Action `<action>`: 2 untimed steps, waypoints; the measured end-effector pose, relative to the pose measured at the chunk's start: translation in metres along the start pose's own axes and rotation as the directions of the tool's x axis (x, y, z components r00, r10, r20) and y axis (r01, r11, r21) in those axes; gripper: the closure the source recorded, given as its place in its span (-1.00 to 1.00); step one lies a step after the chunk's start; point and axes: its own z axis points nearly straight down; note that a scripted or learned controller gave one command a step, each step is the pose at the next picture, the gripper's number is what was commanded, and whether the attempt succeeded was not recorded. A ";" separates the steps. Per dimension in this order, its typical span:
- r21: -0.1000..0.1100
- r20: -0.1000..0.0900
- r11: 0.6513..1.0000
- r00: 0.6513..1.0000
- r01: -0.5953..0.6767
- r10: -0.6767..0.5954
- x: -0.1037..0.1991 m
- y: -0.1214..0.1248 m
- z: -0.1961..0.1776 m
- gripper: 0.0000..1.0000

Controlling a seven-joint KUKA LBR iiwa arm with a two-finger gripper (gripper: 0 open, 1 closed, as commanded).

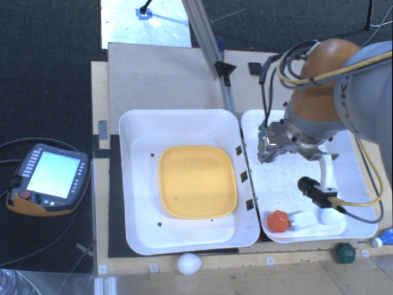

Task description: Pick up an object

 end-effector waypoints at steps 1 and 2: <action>-0.001 0.001 1.000 1.000 -0.001 0.001 0.042 0.024 -0.014 1.00; -0.001 0.000 1.000 1.000 -0.001 0.001 0.078 0.053 -0.017 1.00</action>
